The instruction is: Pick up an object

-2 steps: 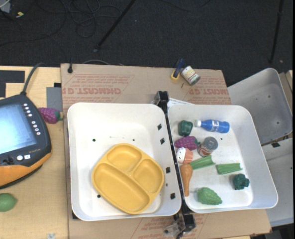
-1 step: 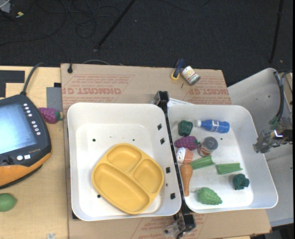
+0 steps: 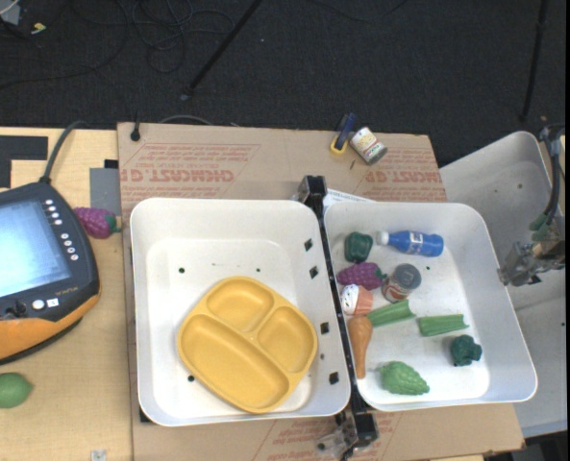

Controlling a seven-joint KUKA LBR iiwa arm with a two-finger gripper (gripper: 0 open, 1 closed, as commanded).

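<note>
Bins sit side by side before you, and the gripper (image 3: 527, 262) hangs at the far right of the view, just beyond the right bin's (image 3: 496, 257) outer wall. It is small, dark and blurred against a grey-white panel, so you cannot tell its state.

Everything lies to the gripper's left. Nearest are a green stick-shaped toy (image 3: 442, 325) and a dark green broccoli-like piece (image 3: 465, 351), both lower in the view. Level with the gripper and a little higher lies a blue bottle (image 3: 411, 243) on its side. Further left you find a dark green pepper-like lump (image 3: 358, 247), purple grapes (image 3: 359, 276), a round grey can end (image 3: 406, 278), an ice cream cone (image 3: 359, 334) and a light green knobbly toy (image 3: 402, 378).

The left bin (image 3: 169, 229), well apart from the gripper, holds a yellow divided tray (image 3: 248, 342). A tablet (image 3: 25, 257) is cut off by the left edge.
</note>
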